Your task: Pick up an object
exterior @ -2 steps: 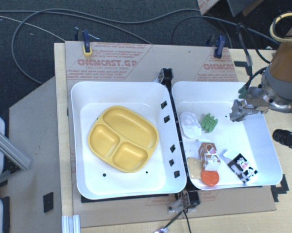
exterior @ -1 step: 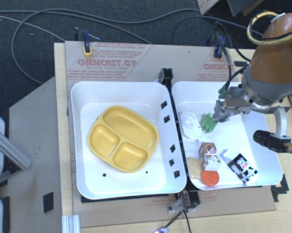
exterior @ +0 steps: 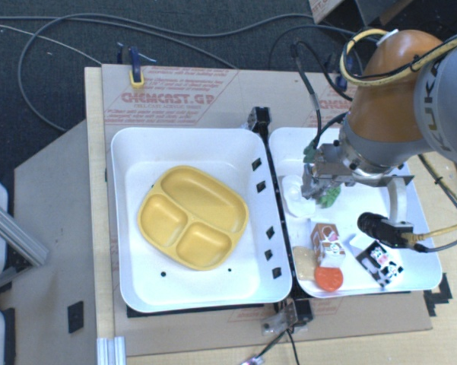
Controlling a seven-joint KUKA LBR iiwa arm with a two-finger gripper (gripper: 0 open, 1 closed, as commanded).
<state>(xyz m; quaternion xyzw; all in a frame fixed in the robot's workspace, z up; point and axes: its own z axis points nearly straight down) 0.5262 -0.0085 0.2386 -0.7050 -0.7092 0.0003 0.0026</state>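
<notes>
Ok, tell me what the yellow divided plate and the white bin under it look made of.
Yellow divided plate: probably moulded plastic, smooth and matte; even colour, rounded compartments. White bin: likely thin formed plastic, slightly glossy; soft highlights, rounded corners.

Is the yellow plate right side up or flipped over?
Right side up: the yellow plate shows three hollow compartments facing the camera, all empty.

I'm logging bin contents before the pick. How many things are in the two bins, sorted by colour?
Yellow: 1, divided plate
Green: 1, small lump
Brown and white: 1, carton
Red-orange: 1, round piece
Black and white: 1, spotted block
Total: 5 that can be told apart
</notes>
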